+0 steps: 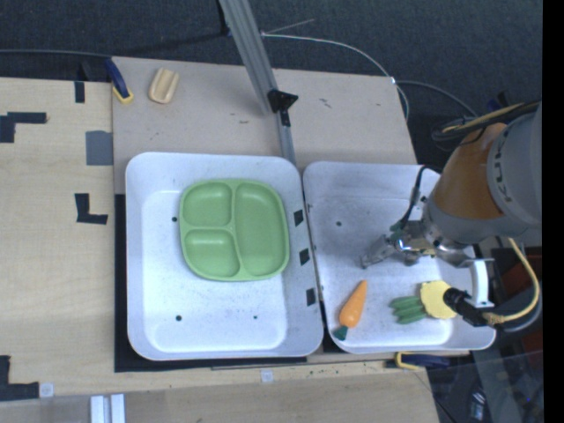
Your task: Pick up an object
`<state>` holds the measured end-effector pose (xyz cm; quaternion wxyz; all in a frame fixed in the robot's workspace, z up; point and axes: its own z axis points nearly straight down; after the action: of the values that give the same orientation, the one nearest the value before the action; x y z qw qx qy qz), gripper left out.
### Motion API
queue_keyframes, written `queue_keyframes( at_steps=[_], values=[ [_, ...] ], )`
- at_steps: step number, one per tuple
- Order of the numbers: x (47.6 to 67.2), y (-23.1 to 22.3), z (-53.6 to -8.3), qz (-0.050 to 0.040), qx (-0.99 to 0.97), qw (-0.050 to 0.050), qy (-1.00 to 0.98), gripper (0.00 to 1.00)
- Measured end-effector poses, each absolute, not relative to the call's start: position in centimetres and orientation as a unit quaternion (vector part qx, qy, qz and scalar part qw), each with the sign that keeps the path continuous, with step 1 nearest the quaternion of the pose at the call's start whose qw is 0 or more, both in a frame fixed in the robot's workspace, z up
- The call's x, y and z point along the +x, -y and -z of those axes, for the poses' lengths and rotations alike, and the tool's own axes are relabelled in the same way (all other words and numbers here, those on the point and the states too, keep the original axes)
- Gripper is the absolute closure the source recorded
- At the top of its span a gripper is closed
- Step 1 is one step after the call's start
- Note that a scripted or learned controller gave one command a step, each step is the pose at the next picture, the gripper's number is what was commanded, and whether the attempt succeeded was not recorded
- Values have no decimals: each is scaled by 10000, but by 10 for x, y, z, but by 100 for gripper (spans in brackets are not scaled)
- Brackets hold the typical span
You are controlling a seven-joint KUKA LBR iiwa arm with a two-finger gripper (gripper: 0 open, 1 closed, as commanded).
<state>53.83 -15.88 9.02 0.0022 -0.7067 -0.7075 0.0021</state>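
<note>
An orange toy carrot [353, 303] lies near the front edge of the right bin [352, 192]. To its right rests a yellow toy with green leaves [423, 303]. My gripper [377, 254] hangs low over the middle of the right bin, above and to the right of the carrot, its fingers pointing left. Nothing shows between them. The grey arm with its orange band [471, 183] comes in from the right.
A green divided plate [234, 228] lies in the left bin [150, 236]. A metal pole [251, 42] slants across the bench behind the bins. A tan block [163, 85] and a blue-yellow clip [118, 79] sit at the back left.
</note>
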Motion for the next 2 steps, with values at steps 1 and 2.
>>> queue_keyframes(
  at_steps=[1, 2],
  values=[
    [539, 158, -103, -8, -7062, 18, 7080, 100],
    [539, 166, -163, 9, -7069, -21, 7074, 100]
  ],
)
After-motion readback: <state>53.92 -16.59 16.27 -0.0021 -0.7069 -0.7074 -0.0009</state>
